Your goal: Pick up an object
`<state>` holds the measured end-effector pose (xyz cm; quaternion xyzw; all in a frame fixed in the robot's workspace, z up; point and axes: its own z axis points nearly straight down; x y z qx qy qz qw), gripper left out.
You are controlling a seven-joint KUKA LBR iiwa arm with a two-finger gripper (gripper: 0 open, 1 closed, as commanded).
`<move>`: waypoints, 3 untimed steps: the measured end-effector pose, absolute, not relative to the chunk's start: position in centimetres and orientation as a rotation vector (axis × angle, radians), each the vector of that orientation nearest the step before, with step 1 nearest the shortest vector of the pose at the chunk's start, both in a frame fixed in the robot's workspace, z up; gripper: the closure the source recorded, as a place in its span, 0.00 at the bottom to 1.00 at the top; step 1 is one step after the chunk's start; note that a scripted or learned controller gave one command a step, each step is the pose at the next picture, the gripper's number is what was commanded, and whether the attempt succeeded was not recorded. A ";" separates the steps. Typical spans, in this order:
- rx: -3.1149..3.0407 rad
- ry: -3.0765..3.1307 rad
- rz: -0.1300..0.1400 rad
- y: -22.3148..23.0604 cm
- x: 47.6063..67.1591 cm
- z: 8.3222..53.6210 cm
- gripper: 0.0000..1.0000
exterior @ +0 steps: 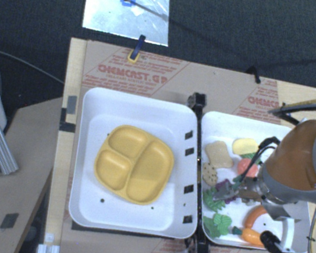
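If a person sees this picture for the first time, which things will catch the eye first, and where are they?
First comes the yellow divided plate, lying alone in the left bin. Next is the grey arm with its orange band, reaching in from the right over the right bin, where small toy foods lie crowded: a yellow piece, a carrot and green leafy pieces. The gripper hangs low among them.

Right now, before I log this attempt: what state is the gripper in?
Gripper: low in the right bin among the toy food; whether it is open, closed or holding anything cannot be told.
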<state>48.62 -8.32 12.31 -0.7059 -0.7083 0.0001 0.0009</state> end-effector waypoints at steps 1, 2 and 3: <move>-2.219 -2.231 -0.005 -8.5 54.3 11.3 0.00; -2.218 -2.229 -0.004 -8.6 54.1 12.4 1.00; -2.210 -2.239 -0.014 -0.5 56.8 18.8 1.00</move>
